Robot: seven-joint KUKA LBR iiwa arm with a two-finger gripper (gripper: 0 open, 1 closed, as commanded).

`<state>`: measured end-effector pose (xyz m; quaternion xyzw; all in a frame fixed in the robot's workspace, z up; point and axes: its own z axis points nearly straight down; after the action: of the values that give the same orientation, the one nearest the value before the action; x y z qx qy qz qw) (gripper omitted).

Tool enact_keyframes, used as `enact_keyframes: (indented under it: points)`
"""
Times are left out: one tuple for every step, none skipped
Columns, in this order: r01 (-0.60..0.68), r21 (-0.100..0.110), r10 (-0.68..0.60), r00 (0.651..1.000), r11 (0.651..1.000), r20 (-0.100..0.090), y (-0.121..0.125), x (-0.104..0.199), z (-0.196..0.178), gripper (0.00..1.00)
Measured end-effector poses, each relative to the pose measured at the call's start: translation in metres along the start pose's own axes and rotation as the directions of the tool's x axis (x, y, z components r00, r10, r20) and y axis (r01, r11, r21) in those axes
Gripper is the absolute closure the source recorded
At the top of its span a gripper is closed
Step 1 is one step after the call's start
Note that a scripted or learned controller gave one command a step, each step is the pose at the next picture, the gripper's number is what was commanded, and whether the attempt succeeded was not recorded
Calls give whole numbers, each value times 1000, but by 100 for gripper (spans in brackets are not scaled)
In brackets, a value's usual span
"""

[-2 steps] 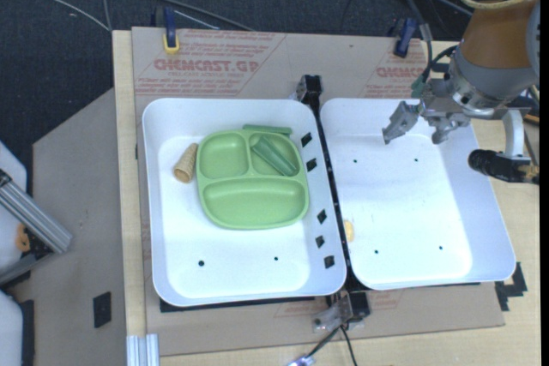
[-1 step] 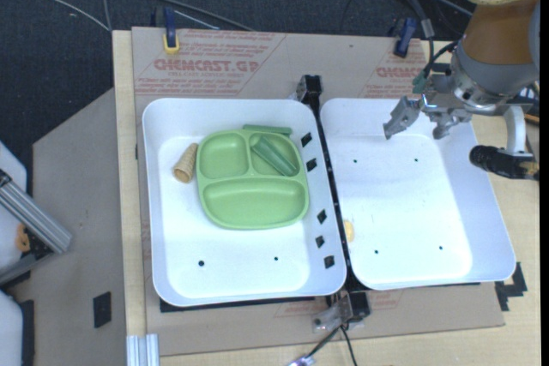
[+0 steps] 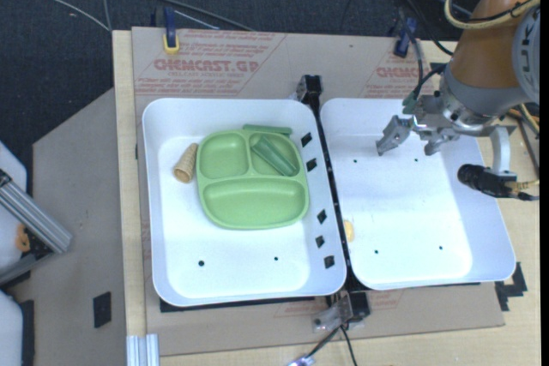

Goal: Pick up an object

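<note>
Cardboard-topped bench (image 3: 214,56) carrying two white bins, arm over the right one.
Left bin (image 3: 171,261) holds a tan cone (image 3: 184,163) touching a green divided plate (image 3: 249,193), with a green piece (image 3: 274,154) lying in the plate's upper right compartment. Right bin (image 3: 412,227): gripper (image 3: 410,141) hovers above its upper part, fingers spread, nothing between them.

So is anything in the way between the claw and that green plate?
Yes: the gripper hangs over the right bin, while the green plate lies in the left bin. The two bins' rims and the black clips along them lie between.
</note>
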<state>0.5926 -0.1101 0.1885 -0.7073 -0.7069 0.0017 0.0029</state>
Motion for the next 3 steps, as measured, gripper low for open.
enact_keyframes:
  points:
    - [1,-1,-1,1000,1000,0,6,8,54,0]
    - [0,0,0,1000,1000,0,6,9,107,0]
    - [0,-6,0,1000,1000,0,7,9,92,100]
